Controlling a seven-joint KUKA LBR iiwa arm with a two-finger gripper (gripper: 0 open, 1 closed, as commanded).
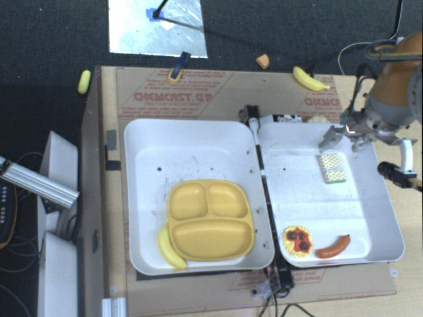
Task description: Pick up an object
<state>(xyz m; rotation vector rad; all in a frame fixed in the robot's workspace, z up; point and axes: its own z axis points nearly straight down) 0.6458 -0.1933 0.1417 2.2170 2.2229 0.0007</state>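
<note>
You have one small patterned block (pixel 332 168) lying just below the tool (pixel 346 137) in the right bin (pixel 370 207) — not touching it. The tool's fingers are spread wide, holding nothing. Farther off lie one pizza toy (pixel 297 240), one sausage (pixel 332 246) and, in the left bin (pixel 152 150), one yellow divided plate (pixel 210 218) beside one banana (pixel 170 249).

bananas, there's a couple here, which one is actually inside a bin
The banana in the left bin, tucked against the yellow divided plate. The other banana lies outside on the cardboard behind the right bin.
</note>
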